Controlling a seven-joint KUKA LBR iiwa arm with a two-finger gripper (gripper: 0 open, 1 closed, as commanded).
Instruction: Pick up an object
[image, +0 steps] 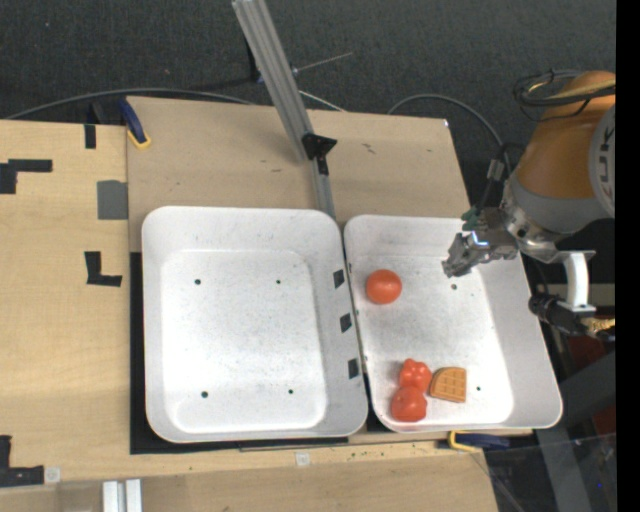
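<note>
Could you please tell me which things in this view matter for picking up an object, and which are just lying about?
Part of the job:
- round orange-red ball
- lumpy red plastic pepper
- small tan waffle-shaped piece
- right shallow white bin holding all three
- grey metal claw

Just lying about:
- left shallow white bin
- slanted grey metal pole
- blue-and-yellow clamp

in the right bin (520, 330) a ball (383, 287) lies behind a pepper (410, 391), a waffle (448, 385) just beside it.
</note>
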